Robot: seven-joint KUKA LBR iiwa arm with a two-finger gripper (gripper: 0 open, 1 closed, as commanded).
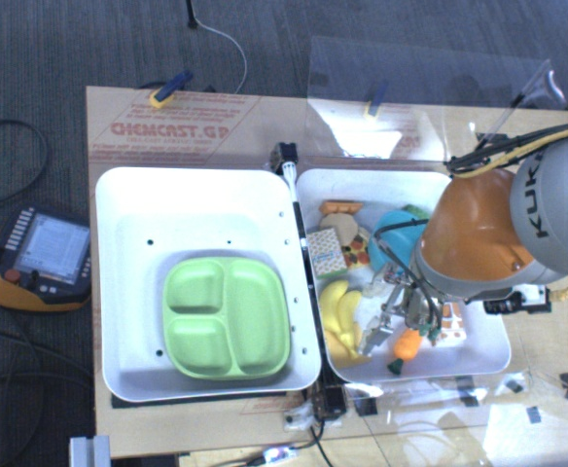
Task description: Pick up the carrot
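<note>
Orange tapered carrot [407, 345] sits between the spread metal hand [393, 331], ungrasped.

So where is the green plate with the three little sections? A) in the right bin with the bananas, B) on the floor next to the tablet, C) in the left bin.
C: the green plate lies flat in the left bin, alone, while the bananas and carrot are in the right bin.
</note>
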